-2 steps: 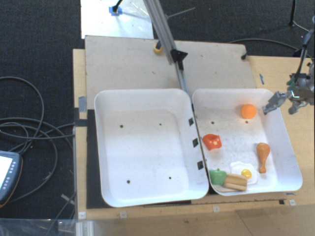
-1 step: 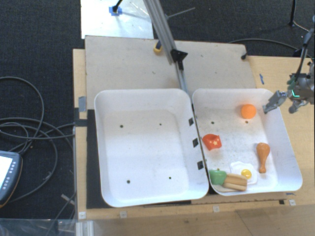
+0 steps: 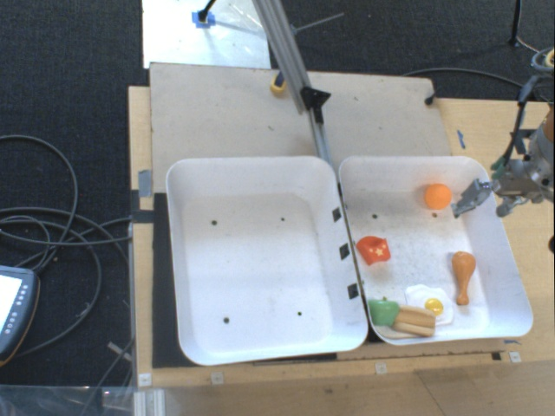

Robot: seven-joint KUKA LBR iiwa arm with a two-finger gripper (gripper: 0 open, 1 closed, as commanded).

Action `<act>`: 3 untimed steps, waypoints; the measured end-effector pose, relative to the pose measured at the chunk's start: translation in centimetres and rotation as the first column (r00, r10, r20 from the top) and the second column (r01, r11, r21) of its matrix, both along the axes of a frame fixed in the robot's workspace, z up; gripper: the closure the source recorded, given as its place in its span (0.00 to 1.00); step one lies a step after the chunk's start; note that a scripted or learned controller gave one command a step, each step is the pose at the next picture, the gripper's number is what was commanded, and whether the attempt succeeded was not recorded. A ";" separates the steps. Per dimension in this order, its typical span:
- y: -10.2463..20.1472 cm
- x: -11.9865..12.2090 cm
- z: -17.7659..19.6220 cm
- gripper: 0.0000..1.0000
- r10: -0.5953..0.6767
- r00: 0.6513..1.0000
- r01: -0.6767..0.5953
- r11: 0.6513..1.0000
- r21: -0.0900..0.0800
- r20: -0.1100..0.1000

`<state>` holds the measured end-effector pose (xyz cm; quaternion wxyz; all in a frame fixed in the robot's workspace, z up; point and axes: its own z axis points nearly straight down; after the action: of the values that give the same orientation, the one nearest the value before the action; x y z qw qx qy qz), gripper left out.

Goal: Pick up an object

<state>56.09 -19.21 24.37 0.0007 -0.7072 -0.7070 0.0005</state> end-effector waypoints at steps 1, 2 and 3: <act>-0.4 -0.9 -5.1 0.00 0.000 1.000 0.000 1.000 0.000 -0.001; -1.3 -0.5 -10.6 0.00 0.000 1.000 0.000 1.000 0.001 -0.002; -1.3 -0.3 -9.2 1.00 0.001 1.000 -0.001 1.000 -0.002 0.006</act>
<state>55.80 -20.55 15.18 -0.0020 -0.7068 -0.7074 -0.0011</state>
